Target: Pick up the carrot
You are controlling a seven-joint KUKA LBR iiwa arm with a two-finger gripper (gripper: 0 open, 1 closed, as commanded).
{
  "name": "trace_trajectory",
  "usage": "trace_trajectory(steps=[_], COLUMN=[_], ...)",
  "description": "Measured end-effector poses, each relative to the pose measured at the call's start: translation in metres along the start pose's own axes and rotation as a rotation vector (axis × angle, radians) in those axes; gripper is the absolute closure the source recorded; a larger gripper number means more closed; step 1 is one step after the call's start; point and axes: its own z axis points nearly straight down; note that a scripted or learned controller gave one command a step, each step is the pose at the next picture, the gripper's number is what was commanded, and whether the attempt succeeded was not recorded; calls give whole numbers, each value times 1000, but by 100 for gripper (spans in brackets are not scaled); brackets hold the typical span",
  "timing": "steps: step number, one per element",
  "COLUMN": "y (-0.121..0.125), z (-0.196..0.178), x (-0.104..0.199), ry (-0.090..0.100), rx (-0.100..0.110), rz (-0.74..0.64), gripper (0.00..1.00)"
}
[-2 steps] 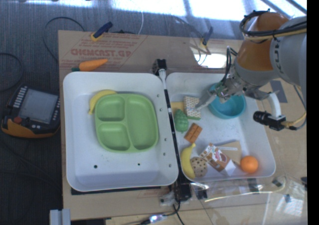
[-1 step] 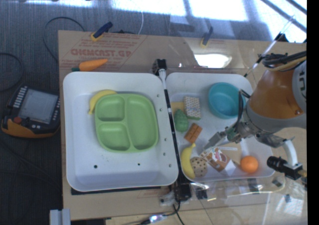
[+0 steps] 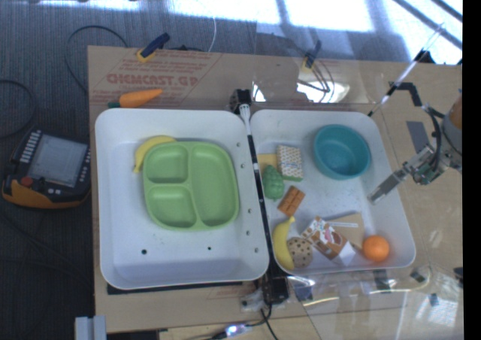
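Two white bins point(image 3: 113, 180) sit on a tan desk point(image 3: 225, 68) printed with red lettering. The carrot point(image 3: 140, 96) is orange; the divided plate point(image 3: 188, 184) light green; the bowl point(image 3: 342, 150) teal; a banana point(image 3: 282, 244) yellow; a ball point(image 3: 376, 248) orange.

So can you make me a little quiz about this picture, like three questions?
1. True or false: the carrot lies inside the left bin.
2. What peeks out from behind the green plate? A) a banana B) an orange C) a teal bowl
3. Fill in: the orange sits in the near right corner of the ____ bin.

Key:
1. False. It lies on the bench, just beyond the left bin's far edge.
2. A. The second banana shows at the plate's far left corner.
3. Right. The gripper is at that bin's right rim, far from the carrot.
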Motion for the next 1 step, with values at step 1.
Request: trace_trajectory(steps=[1], y=[6], z=[117], x=[52], ry=[6], rx=[2], rz=[246], gripper=[0])
